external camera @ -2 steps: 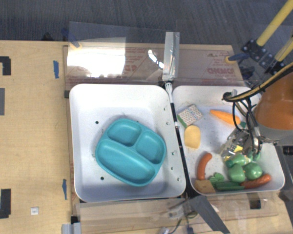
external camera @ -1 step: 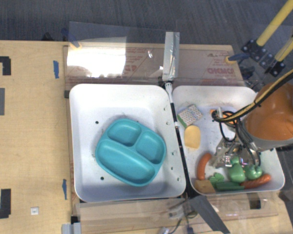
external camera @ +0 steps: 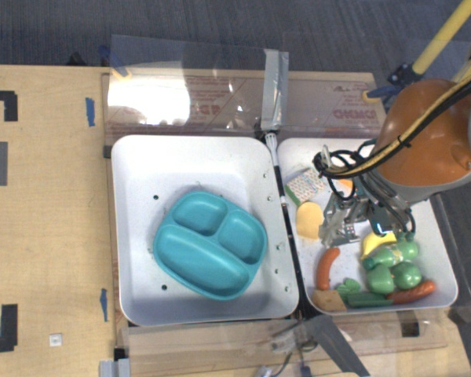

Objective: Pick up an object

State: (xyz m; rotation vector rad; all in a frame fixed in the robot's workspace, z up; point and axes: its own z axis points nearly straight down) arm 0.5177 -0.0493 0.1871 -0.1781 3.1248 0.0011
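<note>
We see the gripper [external camera: 339, 225] low in the right bin [external camera: 446, 267] beside the yellow toy [external camera: 308, 219] (nothing lifted yet), but we cannot tell its state.

From my remote seat I see a dark grey carpeted floor [external camera: 220, 10] at the far side. A pale plywood bench top [external camera: 43, 210] with blue tape marks [external camera: 89, 111] and black squares [external camera: 1, 104] spreads left. Glare brightens a clear plastic sheet [external camera: 188, 96].
</note>
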